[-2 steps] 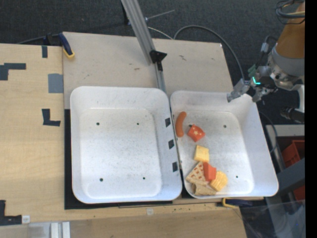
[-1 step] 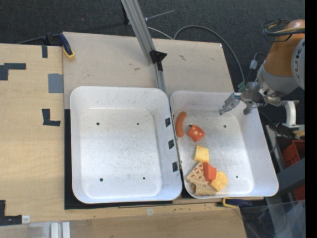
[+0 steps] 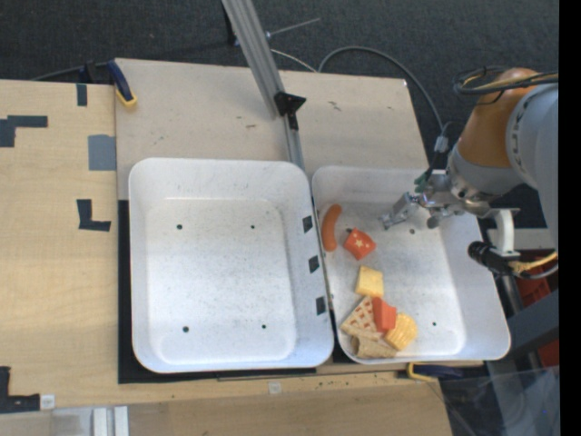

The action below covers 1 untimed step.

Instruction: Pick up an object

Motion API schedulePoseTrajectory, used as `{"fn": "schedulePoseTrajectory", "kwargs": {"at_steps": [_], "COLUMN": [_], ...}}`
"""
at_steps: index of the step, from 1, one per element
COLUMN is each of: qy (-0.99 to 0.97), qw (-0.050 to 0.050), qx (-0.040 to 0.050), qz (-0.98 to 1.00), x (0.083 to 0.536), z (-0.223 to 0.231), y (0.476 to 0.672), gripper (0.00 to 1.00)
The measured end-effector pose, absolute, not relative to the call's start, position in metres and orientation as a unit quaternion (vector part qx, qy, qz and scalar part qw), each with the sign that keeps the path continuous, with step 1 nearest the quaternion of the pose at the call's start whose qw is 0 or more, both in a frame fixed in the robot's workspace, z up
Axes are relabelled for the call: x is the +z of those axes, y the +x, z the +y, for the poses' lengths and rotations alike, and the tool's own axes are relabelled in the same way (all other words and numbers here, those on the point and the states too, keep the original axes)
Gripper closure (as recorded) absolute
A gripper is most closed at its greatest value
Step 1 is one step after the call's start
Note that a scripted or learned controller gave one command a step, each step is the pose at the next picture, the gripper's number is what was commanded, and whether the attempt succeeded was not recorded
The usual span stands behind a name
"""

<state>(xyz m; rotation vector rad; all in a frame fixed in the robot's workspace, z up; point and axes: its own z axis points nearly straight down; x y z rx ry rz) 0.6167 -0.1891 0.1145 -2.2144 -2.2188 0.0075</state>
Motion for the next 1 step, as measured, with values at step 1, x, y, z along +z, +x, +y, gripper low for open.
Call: {"fn": "schedulePoseTrajectory", "kwargs": {"at_steps": [1], "qy": [-0.706], "qw": [0.001], "qx": [0.0016], "qz": [-0.708], "x": [0.0869], "z": [-0.1880], "y": [0.6161], "gripper": [0.00]}}
